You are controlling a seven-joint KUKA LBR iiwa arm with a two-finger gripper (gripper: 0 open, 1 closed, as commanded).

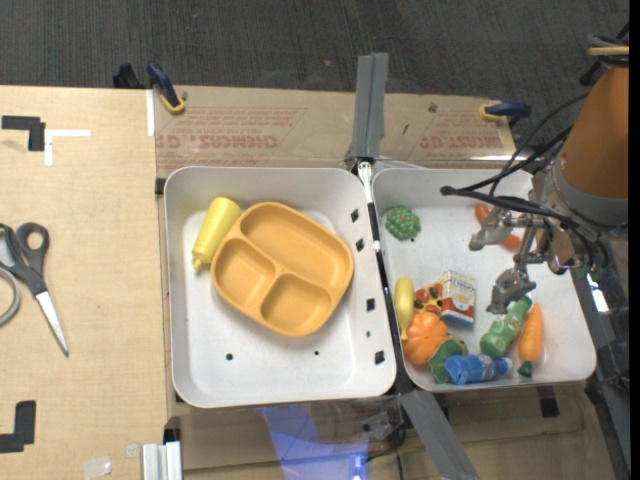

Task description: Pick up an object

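Observation:
My gripper (498, 266) hangs over the right bin (440, 188), near its right side. It is open, and only white bin floor shows between the fingers. Just below it lie a green bottle (503, 330) and an orange carrot (530, 334). To its left are a small carton (457, 298), a yellow piece (403, 303), an orange pumpkin-like toy (424, 336) and a blue bottle (470, 369). A green ball (402, 222) rests at the bin's upper left. An orange-red item (511, 238) is partly hidden behind the gripper.
The left bin (200, 368) holds a yellow divided plate (282, 266) and a yellow bottle (214, 230). Scissors (35, 278) lie on the bench at the far left. Cables run along the arm (600, 148) at the right.

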